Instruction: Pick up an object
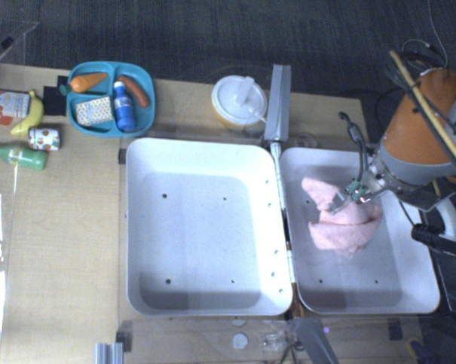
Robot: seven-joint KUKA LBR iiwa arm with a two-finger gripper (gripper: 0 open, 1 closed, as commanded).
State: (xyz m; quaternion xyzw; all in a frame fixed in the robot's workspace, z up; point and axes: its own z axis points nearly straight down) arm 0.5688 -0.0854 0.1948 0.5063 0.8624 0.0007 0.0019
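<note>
Now jaws (346, 199) down on pink cloth (344, 224), right bin (412, 287).

Even overhead light, soft shadows inside both bins (128, 233), slight blur.

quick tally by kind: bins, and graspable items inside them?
White bins: 2, the left bin and the right bin
Pink cloth: 1, in the right bin under the claw
Total: 3

Seemingly no text is legible on anything.
</note>
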